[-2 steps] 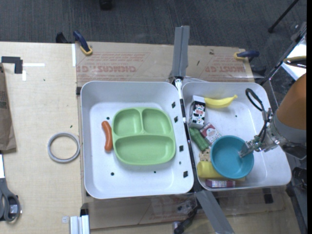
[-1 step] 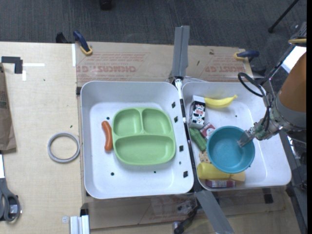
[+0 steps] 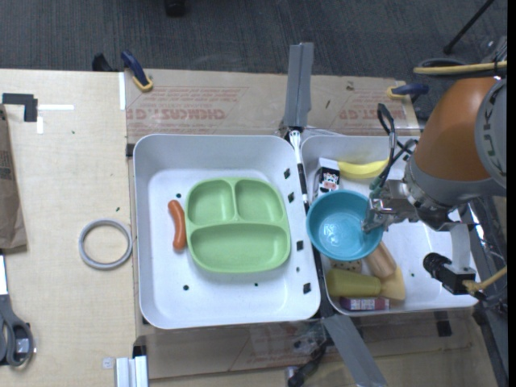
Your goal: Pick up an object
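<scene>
Right bin: fingers clamped on blue bowl rim, bowl raised over bin's left side.

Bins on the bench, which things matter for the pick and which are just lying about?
For the pick: gripper, blue bowl, banana, green plate, sausage.
Lying about: tape ring, scissors, blue clamp.
</scene>
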### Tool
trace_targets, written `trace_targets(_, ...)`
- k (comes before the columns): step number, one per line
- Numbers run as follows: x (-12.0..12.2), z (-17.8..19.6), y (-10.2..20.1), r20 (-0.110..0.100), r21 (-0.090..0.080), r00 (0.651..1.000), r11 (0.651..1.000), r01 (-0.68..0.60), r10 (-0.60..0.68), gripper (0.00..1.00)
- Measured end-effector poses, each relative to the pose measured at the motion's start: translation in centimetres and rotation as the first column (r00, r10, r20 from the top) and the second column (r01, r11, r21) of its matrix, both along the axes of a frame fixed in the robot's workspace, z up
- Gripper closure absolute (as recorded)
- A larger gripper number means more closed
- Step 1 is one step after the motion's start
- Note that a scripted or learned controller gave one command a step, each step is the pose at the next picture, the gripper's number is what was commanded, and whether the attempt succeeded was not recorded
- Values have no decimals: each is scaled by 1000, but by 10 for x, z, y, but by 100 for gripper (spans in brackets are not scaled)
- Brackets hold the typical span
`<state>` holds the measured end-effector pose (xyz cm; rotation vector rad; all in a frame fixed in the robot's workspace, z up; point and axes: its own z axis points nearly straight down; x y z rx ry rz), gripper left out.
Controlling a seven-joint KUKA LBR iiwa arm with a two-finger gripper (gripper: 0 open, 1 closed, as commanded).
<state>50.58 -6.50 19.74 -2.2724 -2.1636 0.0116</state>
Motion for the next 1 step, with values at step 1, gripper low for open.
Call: trace_targets(1,33,88,23,-1,-3,982,982,188,-188,100)
